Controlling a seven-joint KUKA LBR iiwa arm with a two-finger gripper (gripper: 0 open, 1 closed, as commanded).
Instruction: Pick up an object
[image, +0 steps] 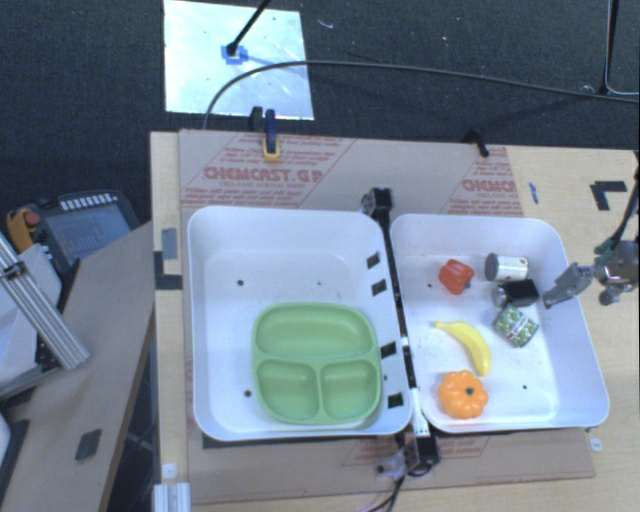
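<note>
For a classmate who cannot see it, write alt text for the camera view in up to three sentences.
A gripper reaches over the right edge of the right bin, which holds a banana, pumpkin, red pepper and small containers. The left bin holds a green divided plate.

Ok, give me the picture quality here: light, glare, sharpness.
Camera view: light is even and soft, with faint shadows inside the white bins; the metal sheet at the top glares near white; the whole frame is grainy and slightly soft, so the label on the small can is unreadable; the gripper at the right edge looks blurred.
</note>
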